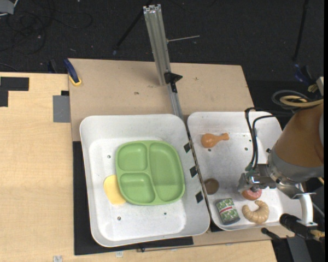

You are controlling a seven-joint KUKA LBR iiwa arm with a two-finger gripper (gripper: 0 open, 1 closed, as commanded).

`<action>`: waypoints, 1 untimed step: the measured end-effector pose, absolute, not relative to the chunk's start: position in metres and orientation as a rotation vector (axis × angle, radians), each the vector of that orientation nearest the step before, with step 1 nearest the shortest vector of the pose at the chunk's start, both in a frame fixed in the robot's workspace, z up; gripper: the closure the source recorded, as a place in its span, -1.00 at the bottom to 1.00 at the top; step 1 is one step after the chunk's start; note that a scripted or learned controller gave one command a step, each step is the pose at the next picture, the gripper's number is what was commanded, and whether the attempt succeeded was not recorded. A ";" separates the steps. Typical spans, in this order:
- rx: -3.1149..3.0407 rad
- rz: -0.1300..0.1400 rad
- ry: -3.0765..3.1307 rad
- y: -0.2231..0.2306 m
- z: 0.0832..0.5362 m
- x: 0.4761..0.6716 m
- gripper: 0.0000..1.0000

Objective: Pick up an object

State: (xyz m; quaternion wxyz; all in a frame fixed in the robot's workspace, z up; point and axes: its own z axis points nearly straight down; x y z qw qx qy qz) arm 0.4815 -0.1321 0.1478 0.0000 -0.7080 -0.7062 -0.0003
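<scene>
**Tool low in right bin, over small pink item**

Tool point(253, 183) sits down in the right bin point(229, 125), at a small pink/red object point(253, 192); finger state cannot tell, no confirmed hold. Just beside: croissant-shaped toy point(256, 211), green packet point(227, 210), brown round piece point(211, 186); orange drumstick toy point(214, 140) farther up. Pink item likely light, rigid plastic, somewhat slippery; pinch across its middle. Left bin has a green divided plate point(151, 172).

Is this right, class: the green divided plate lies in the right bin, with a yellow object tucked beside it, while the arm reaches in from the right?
Not quite. In the camera view, the green divided plate lies in the left bin, not the right one. The rest holds: the yellow object sits beside the plate, and the arm reaches in from the right.
</scene>
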 end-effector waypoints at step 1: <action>-2.223 -0.003 -2.225 -0.138 0.209 0.485 1.00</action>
